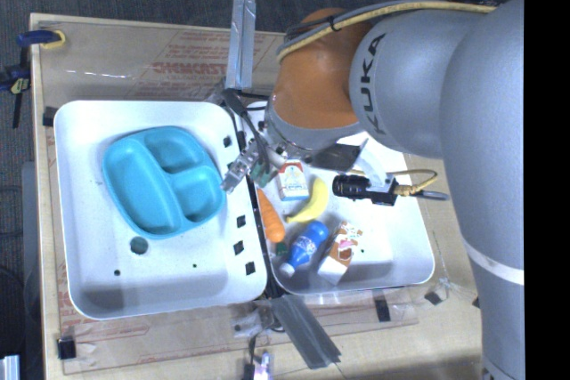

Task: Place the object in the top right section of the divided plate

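A blue divided plate point(165, 178) lies in the left white bin point(80, 280), toward its upper middle, with nothing in its sections. My gripper point(236, 173) hangs over the wall between the two bins, just off the plate's right edge. I see nothing clearly held at its tip. In the right bin point(405, 258) lie an orange carrot point(272, 216), a yellow banana point(309, 202), a blue bottle point(305, 246), a small white carton point(291, 182) and a small picture-printed box point(343, 249).
A small dark round spot point(138, 246) sits on the left bin's floor below the plate. The grey arm with its orange band point(312, 89) covers the upper part of the right bin. Metal clamps point(242, 40) hold the bins at the middle divider.
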